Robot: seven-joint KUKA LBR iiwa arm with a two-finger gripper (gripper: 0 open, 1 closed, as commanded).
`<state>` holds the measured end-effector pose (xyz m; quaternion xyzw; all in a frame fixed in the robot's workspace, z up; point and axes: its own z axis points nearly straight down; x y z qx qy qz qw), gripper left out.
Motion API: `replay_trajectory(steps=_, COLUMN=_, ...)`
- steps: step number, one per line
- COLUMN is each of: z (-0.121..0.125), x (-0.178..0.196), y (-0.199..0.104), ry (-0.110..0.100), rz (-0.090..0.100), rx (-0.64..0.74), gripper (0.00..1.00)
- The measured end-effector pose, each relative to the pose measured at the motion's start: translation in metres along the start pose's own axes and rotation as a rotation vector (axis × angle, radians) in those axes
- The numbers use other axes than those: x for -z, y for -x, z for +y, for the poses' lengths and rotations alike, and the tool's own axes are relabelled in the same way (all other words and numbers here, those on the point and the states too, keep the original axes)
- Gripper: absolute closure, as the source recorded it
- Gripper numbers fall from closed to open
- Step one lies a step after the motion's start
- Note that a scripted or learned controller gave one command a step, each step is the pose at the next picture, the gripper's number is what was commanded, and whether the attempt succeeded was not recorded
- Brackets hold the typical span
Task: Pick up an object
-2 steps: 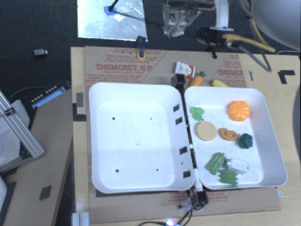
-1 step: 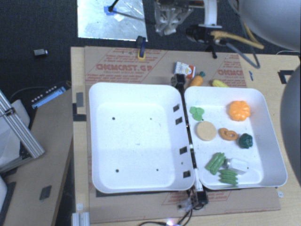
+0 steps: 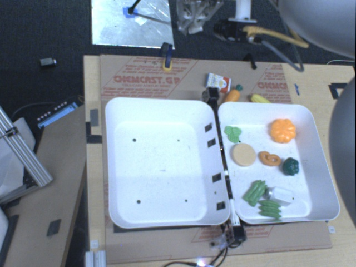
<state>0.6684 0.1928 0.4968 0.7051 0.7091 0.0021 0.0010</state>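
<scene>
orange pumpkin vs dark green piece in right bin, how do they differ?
Colour: the pumpkin is bright orange; the dark green piece is deep green. Size: the pumpkin looks clearly bigger. Place: the pumpkin sits nearer the bin's far edge; the green piece lies nearer the camera, beside the orange ring. Both are rounded, lumpy toy foods in the right bin, toward its right wall.

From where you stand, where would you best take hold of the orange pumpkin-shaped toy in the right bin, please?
Probably from straight above, closing across the widest part of the orange pumpkin-shaped toy: it is rounded and squat, sits apart from its neighbours, and has free bin floor on every side.
</scene>
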Motion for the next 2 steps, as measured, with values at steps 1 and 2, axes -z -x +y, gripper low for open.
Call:
replay_trajectory(steps=1, z=0.0, x=-0.004, y=-0.017, ry=-0.002, rz=0.0, rx=-0.001, gripper=1.0)
replay_trajectory(steps=2, z=0.0, x=-0.005, y=-0.035, ry=-0.002, rz=-0.001, rx=0.0, gripper=1.0)
